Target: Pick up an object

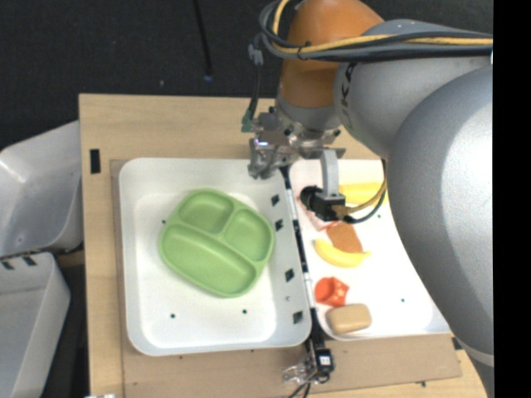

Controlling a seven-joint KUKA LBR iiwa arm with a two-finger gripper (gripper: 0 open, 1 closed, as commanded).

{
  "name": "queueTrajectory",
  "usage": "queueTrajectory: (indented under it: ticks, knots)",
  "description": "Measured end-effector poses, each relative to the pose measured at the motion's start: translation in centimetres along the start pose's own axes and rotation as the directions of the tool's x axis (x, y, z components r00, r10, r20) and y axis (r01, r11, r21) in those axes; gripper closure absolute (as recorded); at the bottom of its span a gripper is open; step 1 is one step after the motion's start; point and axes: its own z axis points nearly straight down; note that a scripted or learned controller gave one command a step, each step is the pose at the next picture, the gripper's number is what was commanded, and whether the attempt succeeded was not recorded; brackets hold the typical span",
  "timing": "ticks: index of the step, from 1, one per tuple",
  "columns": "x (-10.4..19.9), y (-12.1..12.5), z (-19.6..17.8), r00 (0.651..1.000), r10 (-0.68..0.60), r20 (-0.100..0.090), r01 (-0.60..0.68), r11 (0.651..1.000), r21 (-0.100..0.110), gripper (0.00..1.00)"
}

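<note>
The grey arm (448, 156) is nearest the camera and covers the view's right. Its tool (267, 157) hangs over the far end of the wall between the two bins; whether it is wide or narrow cannot be told, and nothing is seen held. Candidate objects lie toward the near side of the tool. The right bin (415, 305) holds a yellow item (362, 191), an orange wedge (345, 238), a banana-shaped piece (340, 257) lying crosswise, a red piece (332, 290) and a tan block (349, 318). The left bin (133, 305) holds a green divided plate (217, 240). Both bins rest on the worktop (99, 123).
</note>
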Motion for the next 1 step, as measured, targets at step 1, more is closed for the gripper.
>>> queueTrajectory:
  ticks: [1]
  knots:
    - [-0.29,-0.06,0.04,1.0,0.004,0.001,-0.004,1.0,0.002,0.0]
